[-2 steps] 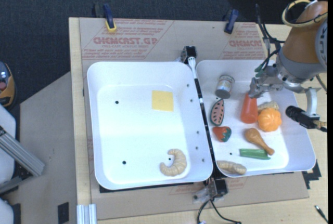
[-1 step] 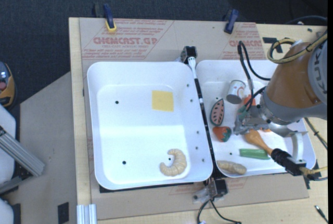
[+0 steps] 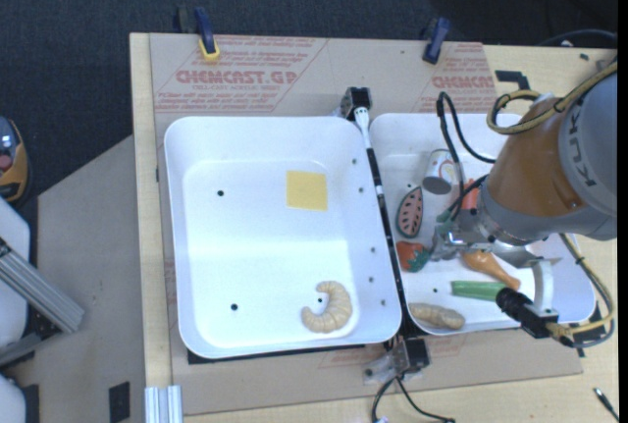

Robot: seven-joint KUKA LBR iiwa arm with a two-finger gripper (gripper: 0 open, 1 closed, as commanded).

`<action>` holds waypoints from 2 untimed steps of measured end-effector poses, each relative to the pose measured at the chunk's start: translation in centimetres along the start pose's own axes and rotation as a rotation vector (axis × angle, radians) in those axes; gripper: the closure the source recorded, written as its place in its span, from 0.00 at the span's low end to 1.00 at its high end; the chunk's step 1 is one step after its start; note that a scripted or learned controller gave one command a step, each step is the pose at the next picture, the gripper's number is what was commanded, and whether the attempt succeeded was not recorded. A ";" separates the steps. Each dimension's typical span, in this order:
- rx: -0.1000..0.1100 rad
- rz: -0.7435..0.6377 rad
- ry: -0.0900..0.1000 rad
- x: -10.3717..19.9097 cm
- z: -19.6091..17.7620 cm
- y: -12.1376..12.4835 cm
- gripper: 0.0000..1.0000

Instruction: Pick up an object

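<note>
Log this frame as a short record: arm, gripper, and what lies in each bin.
arm: grey with orange band, reaching in over the right bin
gripper: low in the right bin, beside the watermelon slice
left bin: yellow square, pale curled piece
right bin: watermelon slice, green stick, tan piece, orange item

The left bin (image 3: 186, 215) holds a square block (image 3: 306, 189) at its far middle and a curved pastry (image 3: 329, 306) near its front. In the right bin (image 3: 392, 138), a watermelon slice (image 3: 409, 211) lies by the left wall, a bread roll (image 3: 437, 316) nearer the front.
</note>
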State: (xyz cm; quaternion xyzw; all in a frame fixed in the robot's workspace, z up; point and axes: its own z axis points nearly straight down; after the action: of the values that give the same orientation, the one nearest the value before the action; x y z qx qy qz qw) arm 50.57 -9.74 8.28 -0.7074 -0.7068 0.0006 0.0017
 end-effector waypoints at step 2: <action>-0.003 -0.001 -0.002 0.4 -3.6 3.7 0.00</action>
State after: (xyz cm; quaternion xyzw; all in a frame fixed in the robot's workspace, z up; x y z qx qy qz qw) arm 54.33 -9.36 11.86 -0.7072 -0.7070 0.0000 -0.0002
